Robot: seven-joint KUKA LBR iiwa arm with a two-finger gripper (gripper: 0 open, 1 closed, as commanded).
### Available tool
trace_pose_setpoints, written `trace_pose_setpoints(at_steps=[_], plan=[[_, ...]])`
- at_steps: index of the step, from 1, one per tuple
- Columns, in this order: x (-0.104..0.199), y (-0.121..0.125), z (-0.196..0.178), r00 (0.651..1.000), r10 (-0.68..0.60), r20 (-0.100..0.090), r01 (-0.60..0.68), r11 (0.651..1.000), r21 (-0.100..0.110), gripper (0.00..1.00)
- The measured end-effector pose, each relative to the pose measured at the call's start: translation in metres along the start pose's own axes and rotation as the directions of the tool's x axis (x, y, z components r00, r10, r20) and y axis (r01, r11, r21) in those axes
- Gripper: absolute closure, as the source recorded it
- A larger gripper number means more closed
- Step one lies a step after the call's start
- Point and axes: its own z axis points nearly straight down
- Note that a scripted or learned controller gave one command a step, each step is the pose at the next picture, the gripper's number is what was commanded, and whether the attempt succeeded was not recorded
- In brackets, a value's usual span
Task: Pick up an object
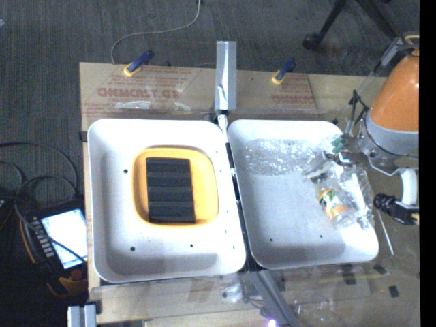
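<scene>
You are looking down on a pale wooden bench (102, 90) that bears two shallow white bins side by side. The left white bin (109, 203) holds a yellow rounded tray with a black ribbed block set in it (174, 186), sitting at the bin's middle. The right white bin (286, 230) holds the likelier targets: a crumpled clear plastic wrap (276, 157) across its upper half, and a small clear plastic bottle with an orange and green label (332, 203) lying toward its right side.

The grey arm with the orange band (398, 104) hangs at the right of the frame, and its two-finger gripper (338, 154) sits low over the upper right part of the right bin, just above the bottle and beside the wrap. You cannot tell from here whether the tool is released or clenched, and nothing can be made out in its hold.

Judge this as the approach or descent step, with the pick not yet made. The next move calls for settling squarely on the bottle, since clear film crumples and slips.

Dark grey carpet (54, 19) surrounds the bench. Two blue and yellow clamps (138, 62) pin the bench's top edge, and a lit tablet (61, 236) lies at the lower left.
</scene>
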Motion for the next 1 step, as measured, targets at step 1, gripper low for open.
trace_pose_setpoints(at_steps=[1], plan=[[-0.0552, 0.0185, 0.0389, 0.978, -0.207, 0.003, 0.207, 0.978, -0.001, 0.00]])
